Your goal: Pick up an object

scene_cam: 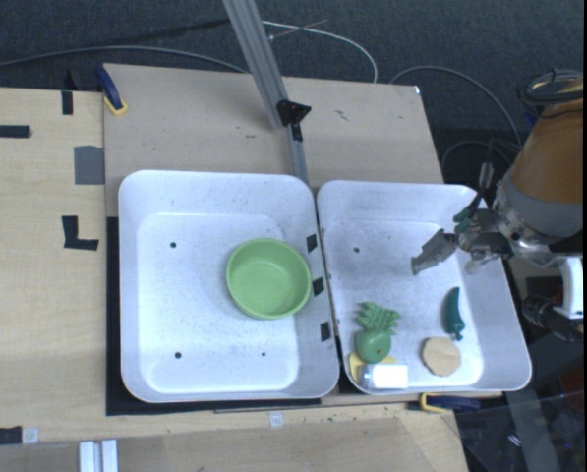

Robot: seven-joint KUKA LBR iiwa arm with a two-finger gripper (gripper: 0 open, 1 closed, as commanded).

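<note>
My gripper [452, 257] hovers over the upper right part of the right bin [391, 205], fingers spread apart and open with nothing between them. Below it a slim teal object [454, 313] lies near the bin's right wall. A tan round piece [440, 356] sits at the bin's front right. A green leafy toy [375, 332] rests at the front left, beside a white block [387, 375] and a yellow piece [356, 366]. A green bowl [268, 278] stands in the left bin [175, 205].
A grey pole [259, 47] slants down from the top to the gap between the bins. Cables [352, 42] run across the dark floor behind the bench. Black tape marks [72, 232] dot the wooden surface at the left.
</note>
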